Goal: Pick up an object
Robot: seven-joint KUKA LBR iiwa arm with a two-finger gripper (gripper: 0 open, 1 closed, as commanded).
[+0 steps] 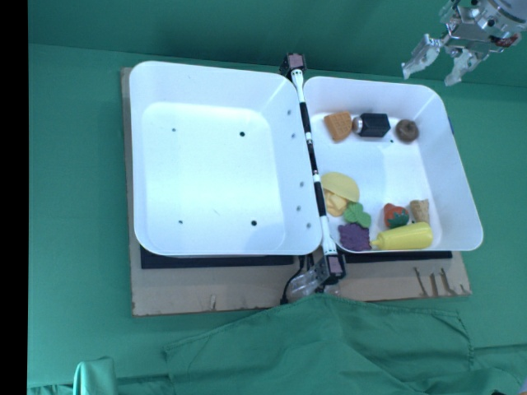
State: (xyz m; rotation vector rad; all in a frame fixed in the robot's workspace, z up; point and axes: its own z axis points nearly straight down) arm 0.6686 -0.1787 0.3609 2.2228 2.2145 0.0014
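Green cloth is spread over the whole tabletop (74, 179), and on it a sheet of brown cardboard (206, 295) is laid as a base for two shallow white bins set side by side, presumably to keep them level and in a fixed place. A rumpled fold of the same green fabric (329, 344) is bunched along the near edge.

From the camera view, looking down at a slant, the left bin (148, 89) is seen with only a few dark dots on its floor, while the right bin (449, 151) is loaded with small toy foods, so any pick is judged to come from there. Along its far wall an orange cracker-like piece (338, 126), a small black block (374, 125) and a brown doughnut (406, 130) are lined up, well spaced. Nearer the front, a yellow wedge (339, 189), a green piece (357, 215) and a purple cluster (353, 237) are crowded against the divider, with a red strawberry (395, 216), a tan piece (420, 211) and a long yellow bottle-like shape (403, 238) lying beside them.

The pincer (435, 68) is held high beyond the right bin's far corner, its fingers spread apart with nothing between them. It hangs nearest the doughnut and the black block; those isolated pieces are judged the easier targets, since the front group is packed closely.
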